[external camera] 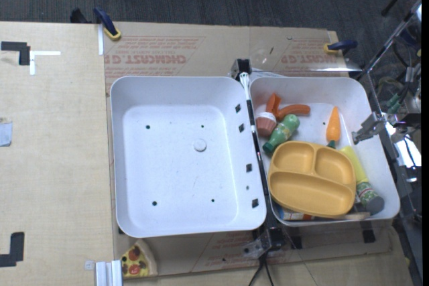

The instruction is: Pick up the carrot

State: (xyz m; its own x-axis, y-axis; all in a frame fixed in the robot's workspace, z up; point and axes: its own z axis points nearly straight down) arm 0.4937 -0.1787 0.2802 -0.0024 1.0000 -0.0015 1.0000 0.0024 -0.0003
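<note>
Carrot (333, 124) in right bin (382, 144), long axis near upright in view, just left of my gripper (365, 132). Gripper state: can't tell; nothing visibly held.

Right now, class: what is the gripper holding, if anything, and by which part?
Nothing. The gripper sits at the right bin's right wall with nothing between its fingers. The carrot lies apart from it in that bin, beside the yellow divided plate.
</note>
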